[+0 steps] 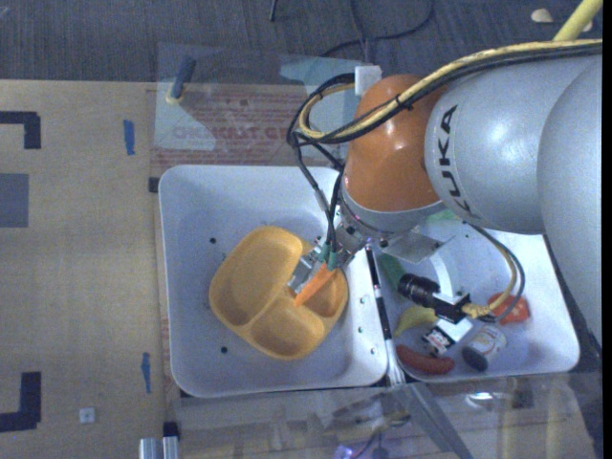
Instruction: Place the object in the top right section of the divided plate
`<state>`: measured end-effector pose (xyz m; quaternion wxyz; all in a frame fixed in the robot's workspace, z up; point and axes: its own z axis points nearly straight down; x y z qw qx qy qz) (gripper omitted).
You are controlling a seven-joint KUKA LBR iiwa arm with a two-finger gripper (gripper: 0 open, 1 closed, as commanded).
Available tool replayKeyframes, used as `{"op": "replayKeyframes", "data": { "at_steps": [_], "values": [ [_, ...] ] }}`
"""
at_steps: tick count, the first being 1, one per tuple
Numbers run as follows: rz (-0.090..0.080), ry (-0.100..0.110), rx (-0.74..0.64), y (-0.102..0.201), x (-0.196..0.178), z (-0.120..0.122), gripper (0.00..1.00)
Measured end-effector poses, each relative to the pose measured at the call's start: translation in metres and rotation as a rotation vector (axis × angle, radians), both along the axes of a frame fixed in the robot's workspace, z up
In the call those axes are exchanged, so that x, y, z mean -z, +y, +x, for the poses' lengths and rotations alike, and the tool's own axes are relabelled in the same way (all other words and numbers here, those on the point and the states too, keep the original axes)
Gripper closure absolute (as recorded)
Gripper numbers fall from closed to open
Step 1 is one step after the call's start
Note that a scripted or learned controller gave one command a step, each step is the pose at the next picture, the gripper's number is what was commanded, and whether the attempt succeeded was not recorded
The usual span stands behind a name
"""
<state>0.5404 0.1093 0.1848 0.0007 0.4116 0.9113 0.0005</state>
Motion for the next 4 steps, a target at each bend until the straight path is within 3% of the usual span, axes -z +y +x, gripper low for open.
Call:
{"op": "replayKeyframes", "data": {
  "at_steps": [1,2,3,4],
  "values": [
    [0.0,0.0,-0.076,0.013,0.057,-0.021,0.0],
    [0.001,-0.001,-0.071,0.012,0.048,-0.02,1.0],
    [-0.001,0.001,0.179,-0.018,0.001,-0.008,1.0],
    [0.006,-0.01,0.223,0.03,0.085,0.064,1.0]
  ]
}}
